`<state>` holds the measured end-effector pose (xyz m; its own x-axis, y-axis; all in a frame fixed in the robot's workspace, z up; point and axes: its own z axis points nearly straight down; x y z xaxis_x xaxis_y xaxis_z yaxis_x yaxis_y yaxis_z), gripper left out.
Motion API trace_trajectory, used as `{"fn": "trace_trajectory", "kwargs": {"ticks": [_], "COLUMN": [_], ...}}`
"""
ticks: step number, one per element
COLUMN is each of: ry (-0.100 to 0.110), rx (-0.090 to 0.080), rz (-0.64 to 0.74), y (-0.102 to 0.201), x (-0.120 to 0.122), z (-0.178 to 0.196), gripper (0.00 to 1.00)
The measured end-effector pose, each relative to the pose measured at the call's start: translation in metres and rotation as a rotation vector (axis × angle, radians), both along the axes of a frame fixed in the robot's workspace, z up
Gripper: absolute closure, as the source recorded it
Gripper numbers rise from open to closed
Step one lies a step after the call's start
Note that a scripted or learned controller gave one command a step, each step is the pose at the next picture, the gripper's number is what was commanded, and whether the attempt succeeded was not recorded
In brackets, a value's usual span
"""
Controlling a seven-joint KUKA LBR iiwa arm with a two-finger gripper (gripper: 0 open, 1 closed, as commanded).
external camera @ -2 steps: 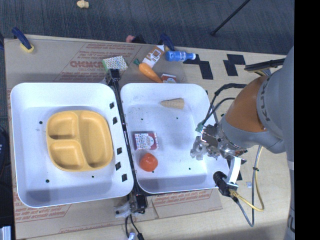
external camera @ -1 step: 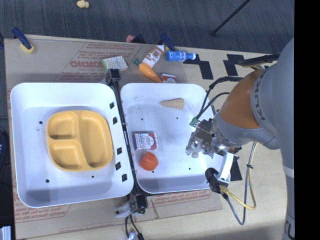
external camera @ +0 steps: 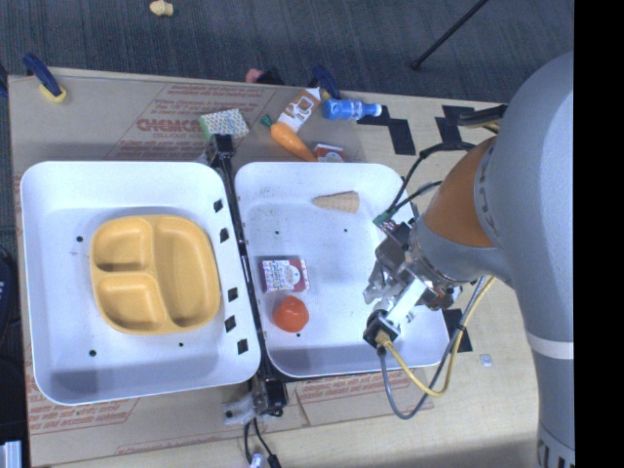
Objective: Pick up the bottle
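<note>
Jaws are low in the right-hand shallow white bin (external camera: 322,242), near its right wall, and I can't tell whether they're open or closed. The small blue plastic bottle (external camera: 343,110) lies outside, on the desk (external camera: 497,388) beyond that bin's far rim, well apart. I judge this the approach step: next comes lifting over the rim and lining up across the bottle's body.

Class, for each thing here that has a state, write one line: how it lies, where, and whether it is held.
bottle, on its side on the bench, unheld.
tray, open side up in the left bin.
cone, on its side in the right bin.
packet, flat in the right bin.
gripper, over the right bin, far from the bottle.
</note>
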<state>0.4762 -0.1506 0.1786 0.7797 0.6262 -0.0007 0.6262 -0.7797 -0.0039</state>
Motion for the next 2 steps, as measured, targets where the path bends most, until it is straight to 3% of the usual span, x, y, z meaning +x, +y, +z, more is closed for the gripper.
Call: {"fn": "trace_trajectory", "kwargs": {"ticks": [1, 2], "ry": [0.001, 0.004], "rx": [0.0, 0.002], "rz": [-0.183, -0.409], "y": [-0.058, -0.019], "x": [0.0, 0.0], "z": [0.014, 0.003], "gripper": [1.0, 1.0]}}
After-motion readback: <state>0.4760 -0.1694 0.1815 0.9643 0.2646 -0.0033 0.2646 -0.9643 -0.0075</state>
